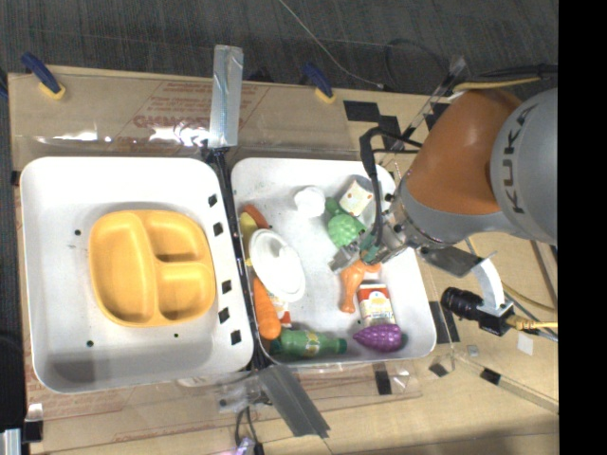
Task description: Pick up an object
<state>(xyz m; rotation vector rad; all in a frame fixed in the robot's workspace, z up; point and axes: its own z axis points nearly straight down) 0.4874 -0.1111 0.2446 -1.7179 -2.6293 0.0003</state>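
The grey arm's gripper (372, 246) sits low in the right white bin (417, 292), right of centre, touching a round green toy (343, 228); I cannot tell its grip. Left bin holds a yellow divided tray (152, 263).

Small green bumpy toy (345, 228) lies in the right bin (313, 173), near its far wall

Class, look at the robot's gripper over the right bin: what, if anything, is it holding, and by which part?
It cannot be told. The gripper sits low in the right bin, among the green toy and the orange toy, with the arm hiding it.
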